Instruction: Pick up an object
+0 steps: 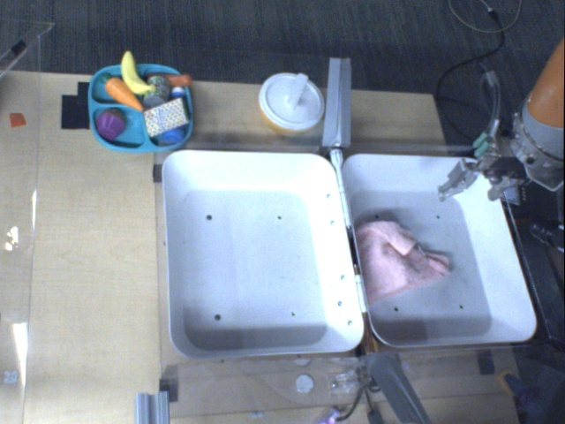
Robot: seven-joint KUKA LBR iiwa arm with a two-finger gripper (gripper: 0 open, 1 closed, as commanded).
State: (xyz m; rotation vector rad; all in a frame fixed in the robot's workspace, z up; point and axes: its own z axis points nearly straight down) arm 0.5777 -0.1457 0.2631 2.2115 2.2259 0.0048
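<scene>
claw above pink cloth, apart

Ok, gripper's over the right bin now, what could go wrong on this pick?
1. The pink cloth is crumpled and soft; a pinch may catch just a fold and slip off.
2. It lies close to the right bin's left wall, while the gripper hangs near the far right corner, so the descent may miss.

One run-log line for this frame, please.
end effector: above right bin, far-right part | pink cloth: lying in right bin, ungrasped | left bin
</scene>
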